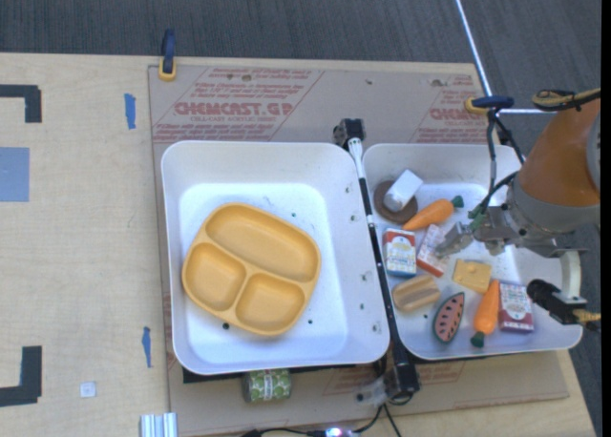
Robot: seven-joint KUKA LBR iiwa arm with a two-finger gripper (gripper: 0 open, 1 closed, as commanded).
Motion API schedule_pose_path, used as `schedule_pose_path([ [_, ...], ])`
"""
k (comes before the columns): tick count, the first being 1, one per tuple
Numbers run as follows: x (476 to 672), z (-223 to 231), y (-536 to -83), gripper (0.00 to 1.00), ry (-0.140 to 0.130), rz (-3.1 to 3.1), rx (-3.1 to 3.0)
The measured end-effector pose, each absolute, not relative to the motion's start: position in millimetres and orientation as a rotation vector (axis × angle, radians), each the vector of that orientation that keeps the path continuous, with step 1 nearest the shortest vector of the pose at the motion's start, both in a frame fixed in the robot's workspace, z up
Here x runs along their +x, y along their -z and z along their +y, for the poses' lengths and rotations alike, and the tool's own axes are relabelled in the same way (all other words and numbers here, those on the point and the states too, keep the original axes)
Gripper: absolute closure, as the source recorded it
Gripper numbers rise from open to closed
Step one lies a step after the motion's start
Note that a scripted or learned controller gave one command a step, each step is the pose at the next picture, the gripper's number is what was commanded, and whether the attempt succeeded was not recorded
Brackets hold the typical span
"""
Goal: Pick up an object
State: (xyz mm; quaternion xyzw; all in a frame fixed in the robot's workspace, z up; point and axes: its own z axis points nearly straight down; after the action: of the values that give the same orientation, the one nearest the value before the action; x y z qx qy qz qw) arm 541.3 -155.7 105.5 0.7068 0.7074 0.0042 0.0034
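The arm (563, 173) reached in from the right and hung over the right bin (563, 338), its orange band bright above the wrist. The jaws (470, 235) sat low among the toys, tips just beside a small carton (432, 249) lying tilted there, and whether they were spread or pressed together could not be told from this angle; nothing was plainly pinched between them. What a crowded bin that was: a carrot (428, 215) lay at a slant just far of the carton, a white block (406, 185) rested on a brown disc (392, 199) toward the far left corner, and a milk carton (400, 253) stood left of the tips. A bread roll (416, 293) lay near that, a watermelon slice (448, 318) close to the near wall, a cheese wedge (472, 276) in the middle, a second carrot (488, 305) beside it, and a juice box (516, 308) on the right. Over in the left bin (191, 330), a yellow divided plate (250, 268) lay alone. A green can (267, 385) rested on the table (76, 263) just near of the left bin.
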Motion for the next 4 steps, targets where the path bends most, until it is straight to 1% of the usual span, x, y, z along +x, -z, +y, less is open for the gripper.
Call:
schedule_pose_path([
  [1,539.3,-105,-90,0.0,-0.007,2.21,2.215],
  [2,542.1,-105,-102,1.0,-0.015,2.203,2.21],
  [3,542.1,-106,-102,0.0,-0.014,2.201,2.21],
  [4,543.3,-105,-113,1.0,-0.02,2.202,2.208],
])
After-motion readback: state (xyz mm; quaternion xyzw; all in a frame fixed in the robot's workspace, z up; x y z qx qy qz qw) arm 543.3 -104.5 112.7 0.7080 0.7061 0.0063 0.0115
